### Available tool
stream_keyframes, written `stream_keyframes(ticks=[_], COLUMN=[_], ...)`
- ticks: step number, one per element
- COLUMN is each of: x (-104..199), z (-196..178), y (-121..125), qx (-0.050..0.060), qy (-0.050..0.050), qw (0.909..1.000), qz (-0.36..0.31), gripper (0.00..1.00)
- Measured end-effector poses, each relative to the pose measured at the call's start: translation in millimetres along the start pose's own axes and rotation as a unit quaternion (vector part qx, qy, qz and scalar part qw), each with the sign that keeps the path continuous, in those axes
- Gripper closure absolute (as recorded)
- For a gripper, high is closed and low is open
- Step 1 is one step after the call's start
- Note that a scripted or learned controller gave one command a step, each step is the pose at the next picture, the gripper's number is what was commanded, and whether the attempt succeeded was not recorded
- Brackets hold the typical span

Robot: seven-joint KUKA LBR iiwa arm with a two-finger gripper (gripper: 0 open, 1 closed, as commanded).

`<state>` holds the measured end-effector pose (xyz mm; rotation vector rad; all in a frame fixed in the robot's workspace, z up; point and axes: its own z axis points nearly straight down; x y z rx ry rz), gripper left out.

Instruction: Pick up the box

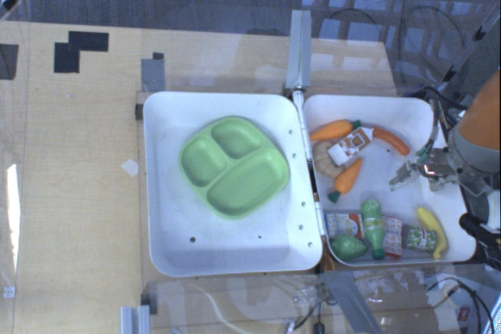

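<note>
White plastic is making up both shallow bins, and the right bin point(407, 107) is serving here as the landmark. The box point(349, 146), a small white carton with a brown and orange label, is lying tilted in the upper left part of that bin, resting between two carrots: one carrot point(332, 130) is lying just above it, and a smaller carrot point(347, 176) is sitting just below it, both seeming to touch it. An orange sausage-shaped piece point(391, 140) is lying just to the box's right.

The gripper point(409, 174) is hanging over the middle right of the right bin, well apart from the box, with nothing between its fingers; how widely they are standing is too blurred to tell.

Along the bin's lower edge a green bottle point(373, 227) is lying among small printed packets point(403, 237), with a green vegetable point(349, 247) at the lower left corner and a banana point(433, 230) toward the lower right.

To the right bin's left, the left bin point(164, 168) is holding a green divided plate point(235, 167).
</note>
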<state>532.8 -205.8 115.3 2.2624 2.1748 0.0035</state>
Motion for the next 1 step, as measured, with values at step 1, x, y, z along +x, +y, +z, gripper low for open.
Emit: stream_keyframes(ticks=[1], x=[6.4], z=[26.7], y=[33.1], qx=[-0.003], qy=[0.0], qw=[0.9999], qz=[0.011], gripper=[0.0])
